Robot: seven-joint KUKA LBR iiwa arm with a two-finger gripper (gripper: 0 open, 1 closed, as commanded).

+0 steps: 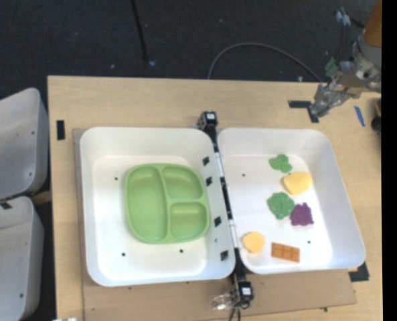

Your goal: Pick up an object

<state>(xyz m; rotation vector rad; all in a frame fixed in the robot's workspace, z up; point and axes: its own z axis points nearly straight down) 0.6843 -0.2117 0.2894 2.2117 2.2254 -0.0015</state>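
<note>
Toys, six of them, lie loose in the right bin (332, 179), and any one would serve as the object to pick up. We count a small green piece (280, 162) at about one o'clock of the bin's middle, a yellow piece (297, 182) just below and touching or nearly touching it, a larger green piece (280, 205) near the middle, a purple cluster (302, 215) hard against its right side, a yellow-orange piece (254, 242) at seven o'clock, and an orange-brown block (285, 252) at six o'clock.

We judge all of them to be light, stiff moulded play food, likely smooth and a little slippery, and not fragile. The orange-brown block looks the easiest: flat, straight-edged, standing apart from its neighbours, so we would close across its short sides. The larger green piece and the purple cluster sit too tight together for a clean grip between them.

At nine o'clock of these lies the left bin (91, 179), holding a green divided plate (166, 202).

The gripper (329, 99) hangs over the bare bench (185, 99) outside the right bin, at about one o'clock of it, well apart from every toy. We cannot tell its state; nothing is seen in it.
</note>
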